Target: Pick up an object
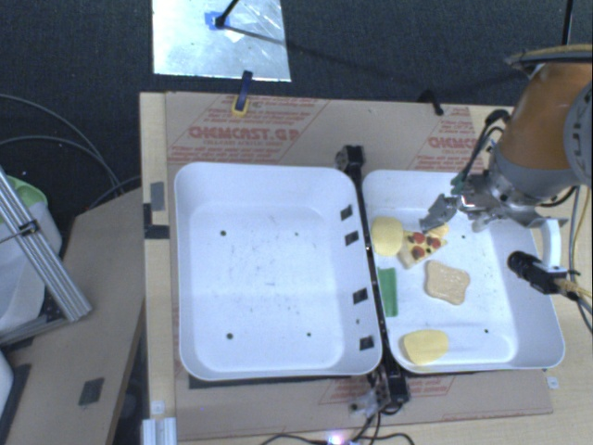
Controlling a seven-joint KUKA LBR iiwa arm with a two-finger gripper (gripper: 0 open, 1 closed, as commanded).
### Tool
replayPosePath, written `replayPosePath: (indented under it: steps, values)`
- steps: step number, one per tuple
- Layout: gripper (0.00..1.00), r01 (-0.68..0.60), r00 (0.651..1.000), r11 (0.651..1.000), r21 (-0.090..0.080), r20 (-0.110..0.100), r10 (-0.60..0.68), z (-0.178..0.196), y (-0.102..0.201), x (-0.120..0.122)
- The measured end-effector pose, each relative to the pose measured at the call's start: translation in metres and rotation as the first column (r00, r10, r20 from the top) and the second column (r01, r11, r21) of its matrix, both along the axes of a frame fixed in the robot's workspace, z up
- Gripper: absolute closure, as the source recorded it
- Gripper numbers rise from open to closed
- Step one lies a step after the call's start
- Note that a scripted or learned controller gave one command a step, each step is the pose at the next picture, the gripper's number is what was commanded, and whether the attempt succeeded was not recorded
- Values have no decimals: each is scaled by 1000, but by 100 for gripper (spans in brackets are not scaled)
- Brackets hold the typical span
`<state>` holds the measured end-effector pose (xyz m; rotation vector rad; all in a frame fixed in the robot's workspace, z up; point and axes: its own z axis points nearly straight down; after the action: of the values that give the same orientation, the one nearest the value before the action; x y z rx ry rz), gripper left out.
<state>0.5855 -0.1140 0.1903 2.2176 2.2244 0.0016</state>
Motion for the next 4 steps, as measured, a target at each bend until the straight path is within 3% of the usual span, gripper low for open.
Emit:
replayPosePath:
  steps: [1, 2, 3, 4]
  values:
    - [0, -1, 1000, 1000, 3, 4, 1, -108, -5, 38]
    - [0, 10, 1000, 1000, -1, 1, -10, -103, -55, -75]
    - [100, 2, 1000, 1000, -1, 4, -2, -95, -52, -71]
    - [100, -2, 1000, 1000, -3, 8, 2, -105, -69, -3]
